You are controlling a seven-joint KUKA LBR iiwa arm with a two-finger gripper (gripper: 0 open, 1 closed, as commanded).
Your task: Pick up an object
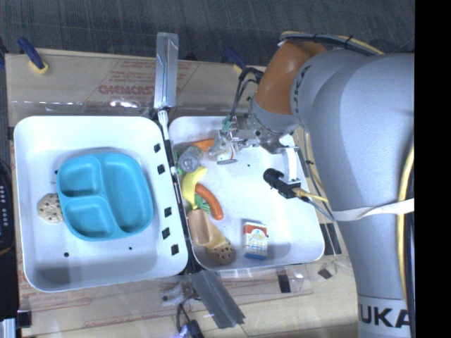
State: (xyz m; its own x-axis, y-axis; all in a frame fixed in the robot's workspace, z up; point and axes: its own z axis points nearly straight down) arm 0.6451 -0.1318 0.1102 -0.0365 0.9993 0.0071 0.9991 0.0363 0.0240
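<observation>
Hanging over the right bin (pixel 310 238), metallic jaws (pixel 227 150) near curved banana (pixel 192 182); spread perhaps unreadable.

Gripper (pixel 227 145) was seen low over the right bin (pixel 310 239), near its back wall, just beside an orange item (pixel 203 145). Banana (pixel 191 184), sausage (pixel 210 200) and small carton (pixel 256 239) lay in that bin. Blue divided plate (pixel 104 194) and cookie (pixel 48 208) were noted in the left bin (pixel 42 259).
</observation>
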